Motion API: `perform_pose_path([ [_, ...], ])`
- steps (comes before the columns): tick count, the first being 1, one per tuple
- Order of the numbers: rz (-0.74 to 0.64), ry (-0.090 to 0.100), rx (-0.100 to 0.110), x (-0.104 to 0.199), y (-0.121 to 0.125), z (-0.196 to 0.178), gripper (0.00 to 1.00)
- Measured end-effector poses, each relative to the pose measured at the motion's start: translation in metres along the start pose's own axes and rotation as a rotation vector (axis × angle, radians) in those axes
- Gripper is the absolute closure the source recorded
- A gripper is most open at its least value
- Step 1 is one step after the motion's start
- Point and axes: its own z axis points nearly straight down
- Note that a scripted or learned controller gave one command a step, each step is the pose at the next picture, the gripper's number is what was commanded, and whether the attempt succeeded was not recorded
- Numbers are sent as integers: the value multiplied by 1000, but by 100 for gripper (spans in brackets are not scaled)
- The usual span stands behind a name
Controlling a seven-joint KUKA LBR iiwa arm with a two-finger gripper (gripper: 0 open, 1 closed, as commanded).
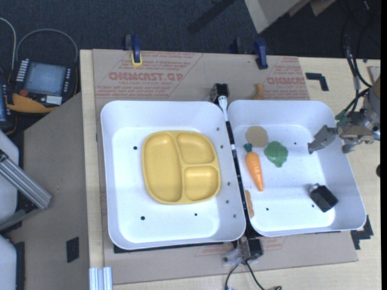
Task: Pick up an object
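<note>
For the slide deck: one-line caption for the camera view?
Gripper open over right bin holding carrot, broccoli; tray in left bin.

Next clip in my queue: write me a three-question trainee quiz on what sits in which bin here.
1. True or false: the yellow three-compartment plastic tray lies in the left white bin.
2. Which item lies nearest the right white bin's near-right corner? A) orange toy carrot B) small black block C) green toy broccoli
3. Fill in: the carrot lies directly ___ of the broccoli in the camera view.

Key: 1 true; 2 B; 3 left.

The pincer hangs over the right bin's right edge, holding nothing.
</note>
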Motion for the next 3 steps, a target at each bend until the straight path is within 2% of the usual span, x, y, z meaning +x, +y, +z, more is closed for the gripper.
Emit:
perform_pose_path([
  [1, -4, -3, -14, 1, 3, -8, 0],
  [2, -3, -1, -9, -8, 2, 50, 0],
  [3, -5, -1, -9, -2, 10, 108, 0],
])
